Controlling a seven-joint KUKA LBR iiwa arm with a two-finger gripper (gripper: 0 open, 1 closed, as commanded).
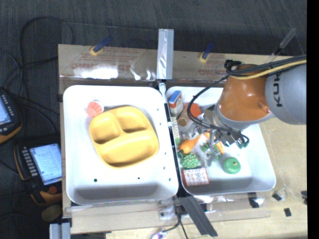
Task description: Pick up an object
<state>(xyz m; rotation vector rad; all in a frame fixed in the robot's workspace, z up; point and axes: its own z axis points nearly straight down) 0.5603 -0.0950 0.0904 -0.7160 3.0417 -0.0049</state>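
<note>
The hand (215, 142), its grip state impossible to tell, sits low in the crowded right bin (259, 180) near the orange piece (188, 145), where packed neighbours such as the green ball (231, 165) could cause a slip or miss.

The arm (259, 96) is down over the right bin (259, 176), its gripper (215, 142) among a carrot (189, 144), a green ball (231, 165), a red packet (195, 176) and a small carton (175, 101). The left bin (79, 173) carries 1 yellow tray (123, 135), a small pink piece (94, 107) just beside it.
</note>
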